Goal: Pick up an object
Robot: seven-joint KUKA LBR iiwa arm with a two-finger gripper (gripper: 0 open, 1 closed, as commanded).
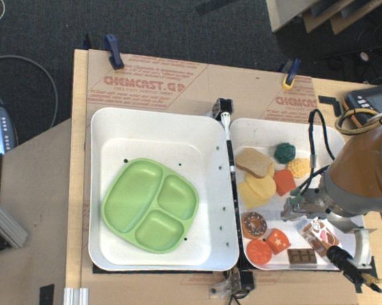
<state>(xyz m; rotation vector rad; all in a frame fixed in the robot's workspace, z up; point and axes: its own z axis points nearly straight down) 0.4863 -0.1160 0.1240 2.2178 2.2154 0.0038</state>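
The toy foods lie clustered in the right white bin (pixel 259 129) — a red block (pixel 284 182), yellow cheese wedge (pixel 257 189), chocolate doughnut (pixel 254 223). The gripper (pixel 298 208) hangs low among them, just right of the red block. A green divided plate (pixel 150 205) sits in the left white bin (pixel 103 174).

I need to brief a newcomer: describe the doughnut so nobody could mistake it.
Look in the right-hand white bin, along its left wall toward the near end. The chocolate doughnut lies below the yellow cheese wedge and above the tomato; it alone is a brown ring with a hole.
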